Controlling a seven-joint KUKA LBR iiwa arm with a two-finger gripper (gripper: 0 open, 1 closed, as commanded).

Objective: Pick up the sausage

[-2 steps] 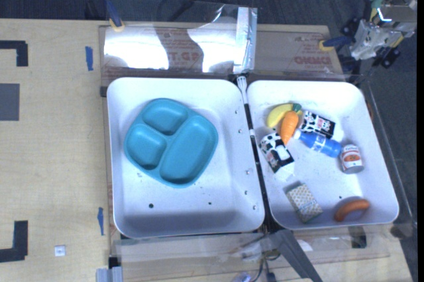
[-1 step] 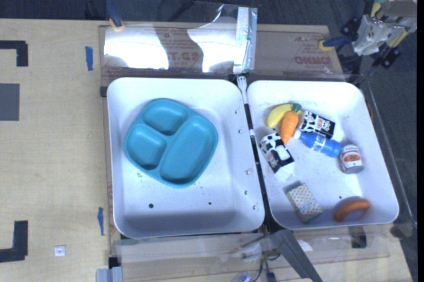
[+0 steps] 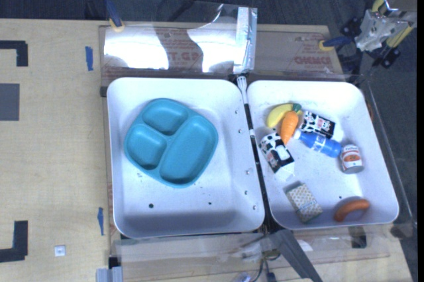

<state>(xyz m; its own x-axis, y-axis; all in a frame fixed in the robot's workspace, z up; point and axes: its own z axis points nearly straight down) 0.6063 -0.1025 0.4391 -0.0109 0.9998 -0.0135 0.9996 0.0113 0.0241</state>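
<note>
Pincer (image 3: 379, 28) up at the upper right of the frame, outside the bins, blurred against cluttered metal; open or closed, impossible to tell. Below it, right bin (image 3: 381, 141): small can (image 3: 351, 159), blue bottle (image 3: 321, 141), carrot (image 3: 289, 126) touching a banana (image 3: 277, 114), cow-patterned carton (image 3: 277, 152), speckled grey block (image 3: 303, 201). Sausage (image 3: 351, 208) at the lower right of that bin, lying flat near the front wall, apart from the block and the can. Probably a light toy, smooth, rounded and likely to slip or roll; best taken across the middle, on its narrow width. Far end close to the bin's corner, little room there. Further left, blue divided plate (image 3: 171, 140) in the left bin (image 3: 122, 208)
</note>
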